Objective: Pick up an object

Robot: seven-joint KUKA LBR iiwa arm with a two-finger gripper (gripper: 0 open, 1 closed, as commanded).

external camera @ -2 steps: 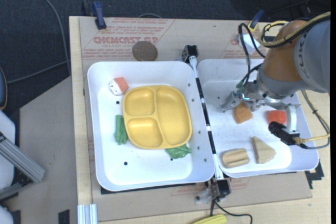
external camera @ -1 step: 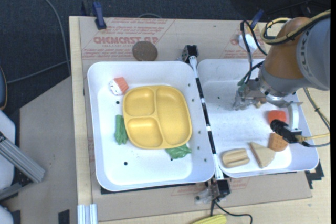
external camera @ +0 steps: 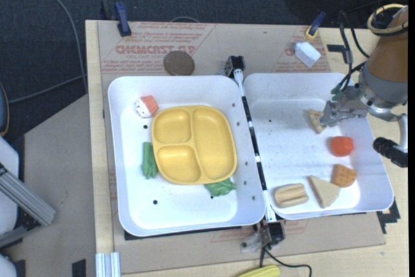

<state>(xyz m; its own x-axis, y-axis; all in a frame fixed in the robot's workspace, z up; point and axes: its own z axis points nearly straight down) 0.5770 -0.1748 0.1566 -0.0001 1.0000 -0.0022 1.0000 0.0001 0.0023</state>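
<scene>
1. The desk (external camera: pixel 194 42) carried two shallow white bins side by side: a left bin (external camera: pixel 123 139) and a right bin (external camera: pixel 285 91).
2. The arm (external camera: pixel 389 68) reached in from the desk's right edge. Its tool (external camera: pixel 332 115) was low over the upper middle of the right bin.
3. Whether the tool was spread or pressed together could not be told; nothing was seen pinched in it.
4. A small tan piece (external camera: pixel 316 120) lay on the bin floor just beside the tool, on its left.
5. A red-orange round item (external camera: pixel 342 146) lay nearer the front, below the tool and apart from it.
6. An orange-brown chunk (external camera: pixel 343 175), a tan wedge (external camera: pixel 323 191) and a bun-like roll (external camera: pixel 290 194) lay in a row near the right bin's front edge, the chunk and wedge touching or nearly so.
7. The left bin held a yellow divided plate (external camera: pixel 193 143) at its centre.
8. A green piece (external camera: pixel 149 161) lay at the plate's left; another green piece (external camera: pixel 221 189) at its front edge.
9. A small orange-and-white item (external camera: pixel 146 106) lay near the left bin's far left corner.
</scene>
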